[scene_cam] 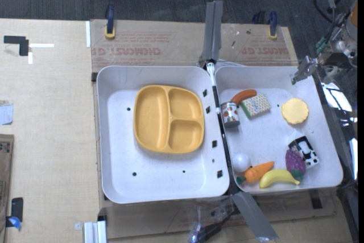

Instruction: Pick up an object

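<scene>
Banana [278, 178], carrot [259, 170] in right bin [267, 134] — plate [169, 119] in left bin [116, 139].

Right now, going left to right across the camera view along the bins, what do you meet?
Yellow divided plate → small can → patterned box → pale yellow disc → gripper at the right bin's far corner.

A: What's in the left bin [114, 179]?
B: A yellow plate [169, 119] with three compartments, lying flat near the middle.
A: And behind the bins?
B: Cardboard [153, 45] with red lettering, held by two blue clamps [109, 23], one at each far corner. A grey bar [213, 31] stands between the left bin and the right bin [267, 139].
A: Further left?
B: Pale wooden bench [45, 122].
</scene>
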Robot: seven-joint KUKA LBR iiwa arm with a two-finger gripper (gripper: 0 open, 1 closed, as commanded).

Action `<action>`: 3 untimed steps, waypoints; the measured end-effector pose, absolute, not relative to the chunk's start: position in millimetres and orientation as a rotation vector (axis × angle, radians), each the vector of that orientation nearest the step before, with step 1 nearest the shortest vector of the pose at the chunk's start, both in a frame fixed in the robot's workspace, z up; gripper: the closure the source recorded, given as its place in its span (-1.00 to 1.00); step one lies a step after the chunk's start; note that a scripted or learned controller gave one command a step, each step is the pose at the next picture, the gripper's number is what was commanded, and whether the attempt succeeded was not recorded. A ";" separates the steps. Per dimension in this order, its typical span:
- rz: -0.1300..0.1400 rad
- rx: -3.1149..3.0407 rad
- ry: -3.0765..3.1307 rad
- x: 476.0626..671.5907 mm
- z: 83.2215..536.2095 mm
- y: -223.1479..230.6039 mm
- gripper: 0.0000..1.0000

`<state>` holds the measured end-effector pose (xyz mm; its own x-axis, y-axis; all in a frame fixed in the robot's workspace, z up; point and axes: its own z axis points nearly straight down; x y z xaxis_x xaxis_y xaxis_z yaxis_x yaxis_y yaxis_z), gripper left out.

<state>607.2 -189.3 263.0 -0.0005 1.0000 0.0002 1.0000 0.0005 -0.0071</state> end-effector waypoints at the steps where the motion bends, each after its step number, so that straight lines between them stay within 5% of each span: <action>1: 0.002 -2.024 -2.401 622.8 100.7 -158.1 -1.00; 2: -0.005 -1.894 -2.518 652.1 95.9 -111.3 -1.00; 3: -0.002 -1.865 -2.537 661.7 95.5 -104.9 -1.00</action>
